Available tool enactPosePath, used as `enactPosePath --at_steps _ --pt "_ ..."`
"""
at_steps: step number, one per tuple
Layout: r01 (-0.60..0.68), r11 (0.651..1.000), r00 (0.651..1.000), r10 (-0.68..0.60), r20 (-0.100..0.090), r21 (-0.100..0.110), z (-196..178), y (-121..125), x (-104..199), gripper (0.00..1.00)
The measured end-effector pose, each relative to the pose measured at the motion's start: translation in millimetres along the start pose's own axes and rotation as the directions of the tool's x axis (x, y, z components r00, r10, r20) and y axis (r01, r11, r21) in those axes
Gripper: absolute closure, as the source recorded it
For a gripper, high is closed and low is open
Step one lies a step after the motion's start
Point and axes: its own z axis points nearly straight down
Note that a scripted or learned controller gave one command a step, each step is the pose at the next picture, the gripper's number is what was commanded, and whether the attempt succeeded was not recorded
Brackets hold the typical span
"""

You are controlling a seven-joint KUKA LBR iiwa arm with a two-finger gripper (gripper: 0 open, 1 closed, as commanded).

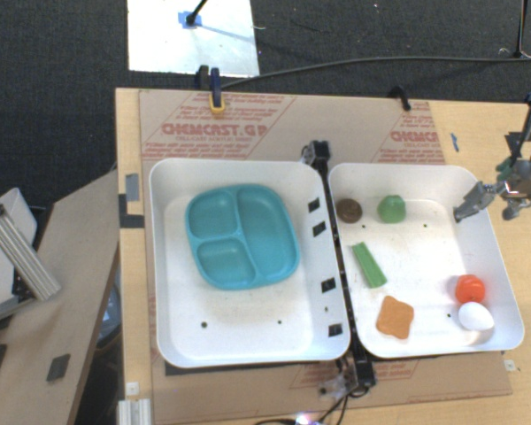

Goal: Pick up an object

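The right bin (442,347) holds several small objects. A brown round piece (349,209) and a green ball (391,208) lie near its far edge. A green stick (368,265) rests in the middle and an orange lump (395,317) near the front. At the front right, a red-orange ball (470,287) sits beside a white egg (476,316). My gripper (473,204) hangs over the bin's far right corner, apart from all of them, with nothing seen in it.
The left bin (173,326) holds a teal divided plate (242,235). A black divider (332,255) with clips runs between the bins. Cardboard (274,122) lies under both bins, and a cable crosses behind them.
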Motion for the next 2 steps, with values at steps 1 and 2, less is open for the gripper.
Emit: enactPosePath --at_steps 1,2 --pt "0.004 1.0 1.0 -0.004 0.002 -0.011 -6.8 2.2 0.8 0.0" --pt "0.001 1.0 1.0 -0.001 0.002 -0.01 40.3 9.6 -5.8 0.0"
